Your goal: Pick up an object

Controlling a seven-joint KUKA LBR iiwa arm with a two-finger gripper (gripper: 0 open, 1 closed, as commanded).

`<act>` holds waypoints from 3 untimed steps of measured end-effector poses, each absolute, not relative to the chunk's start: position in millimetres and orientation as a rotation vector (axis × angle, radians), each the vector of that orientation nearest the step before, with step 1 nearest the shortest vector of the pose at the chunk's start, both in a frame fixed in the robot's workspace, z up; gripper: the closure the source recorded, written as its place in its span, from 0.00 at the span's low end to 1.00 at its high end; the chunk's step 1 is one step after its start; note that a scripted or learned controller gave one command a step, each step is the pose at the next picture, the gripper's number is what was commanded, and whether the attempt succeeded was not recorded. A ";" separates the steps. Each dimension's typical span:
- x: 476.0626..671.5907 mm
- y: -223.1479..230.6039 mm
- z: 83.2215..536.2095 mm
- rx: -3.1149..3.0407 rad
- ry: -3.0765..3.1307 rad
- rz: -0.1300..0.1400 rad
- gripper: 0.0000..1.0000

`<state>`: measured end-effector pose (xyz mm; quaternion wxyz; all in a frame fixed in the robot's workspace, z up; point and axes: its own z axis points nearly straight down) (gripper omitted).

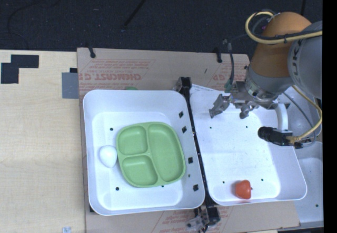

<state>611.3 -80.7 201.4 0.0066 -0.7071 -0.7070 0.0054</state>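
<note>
A small red object (243, 189), round like a tomato, lies near the front edge of the right bin (287, 195). My gripper (231, 108) hangs over the back of that bin, well away from the red object, with its two fingers (217, 107) spread open and nothing between them. In the left bin (95, 121) lies a green three-compartment plate (150, 153), and a white egg-shaped object (108, 155) rests just left of it.
A black divider (192, 142) runs between the two bins. The grey arm with its orange band (281, 29) enters from the upper right. A black cable end (274, 135) sticks out over the right bin's right side.
</note>
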 end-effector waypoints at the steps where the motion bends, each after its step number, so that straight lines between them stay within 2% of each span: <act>1: 614.1 -80.9 210.0 -2.218 -2.221 0.003 0.00; 3: 609.8 -86.4 105.7 -2.217 -2.217 0.007 0.00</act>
